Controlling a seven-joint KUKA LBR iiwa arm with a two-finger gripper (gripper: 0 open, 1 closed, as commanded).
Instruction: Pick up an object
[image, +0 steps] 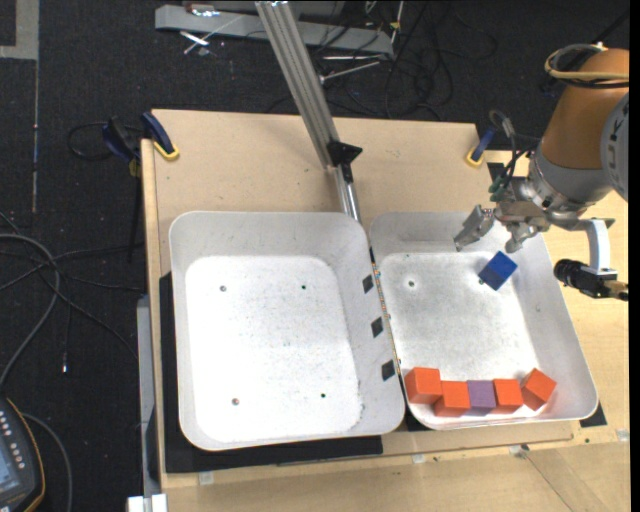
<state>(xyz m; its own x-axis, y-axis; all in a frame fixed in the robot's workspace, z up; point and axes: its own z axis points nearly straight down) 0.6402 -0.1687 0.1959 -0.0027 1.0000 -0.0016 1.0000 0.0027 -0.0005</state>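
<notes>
The grey arm with its orange band reaches in at the upper right of the frame, its jaws (497, 232) spread apart over the far end of the right shallow white plastic bin (560, 310). A small blue cube (497, 270) sits just below them, tilted, not pinched. Along the bin's lower edge runs a row of orange blocks (440, 388) with one purple block (481, 394). The left white bin (190, 250) lies beside it on the tan tabletop (250, 160)

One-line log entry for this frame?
end effector: open, over right bin far end | blue block: just below fingers, not gripped | near edge: four orange blocks, one purple block
</notes>
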